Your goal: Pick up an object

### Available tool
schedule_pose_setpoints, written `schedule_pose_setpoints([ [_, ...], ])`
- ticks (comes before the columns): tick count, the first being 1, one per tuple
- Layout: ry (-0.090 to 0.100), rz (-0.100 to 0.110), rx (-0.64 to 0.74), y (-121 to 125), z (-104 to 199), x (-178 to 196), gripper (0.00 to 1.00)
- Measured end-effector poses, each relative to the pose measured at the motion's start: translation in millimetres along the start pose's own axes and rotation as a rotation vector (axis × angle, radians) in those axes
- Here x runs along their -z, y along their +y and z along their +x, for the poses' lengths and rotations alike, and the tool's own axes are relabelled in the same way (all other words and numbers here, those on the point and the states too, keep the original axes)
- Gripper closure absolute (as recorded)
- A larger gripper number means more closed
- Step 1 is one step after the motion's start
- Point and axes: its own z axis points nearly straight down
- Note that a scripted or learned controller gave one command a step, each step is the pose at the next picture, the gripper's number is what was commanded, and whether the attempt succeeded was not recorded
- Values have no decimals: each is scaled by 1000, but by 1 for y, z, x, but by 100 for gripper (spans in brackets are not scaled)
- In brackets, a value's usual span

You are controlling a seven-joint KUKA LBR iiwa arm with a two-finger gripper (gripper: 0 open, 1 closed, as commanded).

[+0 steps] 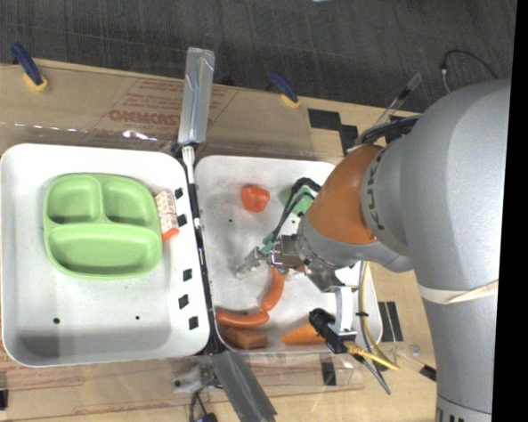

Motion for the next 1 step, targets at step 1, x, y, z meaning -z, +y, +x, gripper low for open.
schedule_pose_setpoints([
  [1, 1, 4, 5, -1, 0, 9, 100],
])
